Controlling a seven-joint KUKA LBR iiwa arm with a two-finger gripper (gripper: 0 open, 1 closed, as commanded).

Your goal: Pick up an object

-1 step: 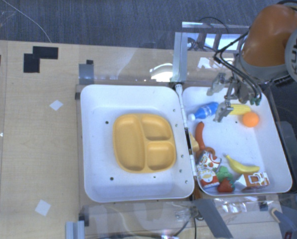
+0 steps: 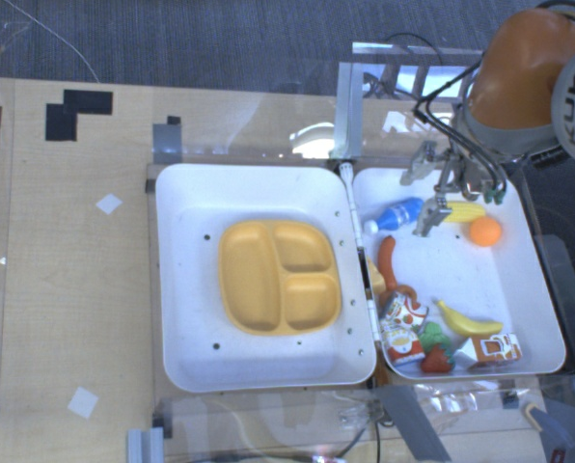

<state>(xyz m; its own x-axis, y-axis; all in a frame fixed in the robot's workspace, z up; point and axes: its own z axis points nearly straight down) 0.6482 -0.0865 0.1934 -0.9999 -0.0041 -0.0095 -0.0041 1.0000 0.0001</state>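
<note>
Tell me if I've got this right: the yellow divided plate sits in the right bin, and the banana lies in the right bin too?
Not quite. The camera view shows the yellow divided plate in the left bin, alone. The banana does lie in the right bin, as you said.

Part of a grey "KUKA" lettering seen on the arm's casing (image 2: 569, 114) at the right edge, print on the small packets (image 2: 400, 328) too blurred to be read

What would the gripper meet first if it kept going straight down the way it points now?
Probably the blue bottle: the gripper hangs at its right end, in the right bin. Depth is unclear, so it might instead reach bare bin floor between the bottle and the yellow object.
</note>
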